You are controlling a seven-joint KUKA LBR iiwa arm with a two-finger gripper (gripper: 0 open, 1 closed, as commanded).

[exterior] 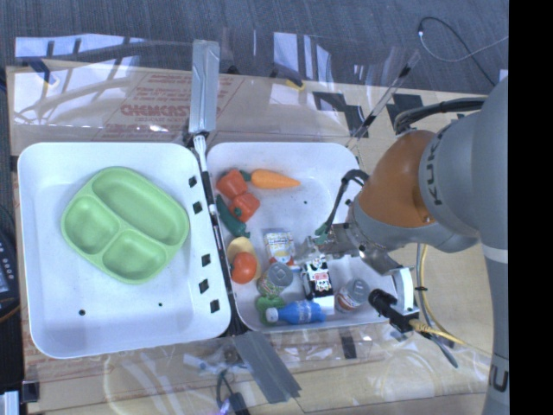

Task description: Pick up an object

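Camera view: the arm reaches in from the right, and its gripper (321,266) is low inside the right bin (294,158), at the near cluster of items. Whether it has closed on anything cannot be told from this slant. A small black, white and red carton (319,281) sits directly under it, long axis running toward the bin's near wall; in my judgement that is the likeliest target. A clear cup (277,277) lies just to its left, a blue bottle (298,312) on its side just in front, long axis left to right, and a small round jar (350,297) to its right. Farther back lie a carrot (275,180), a red pepper (237,193) and a tomato (244,268). The left bin (43,309) holds 1 green divided plate (125,223). Red print on the cardboard (104,115) behind reads roughly "CHEMCAS"; the carton's label is too small to read.
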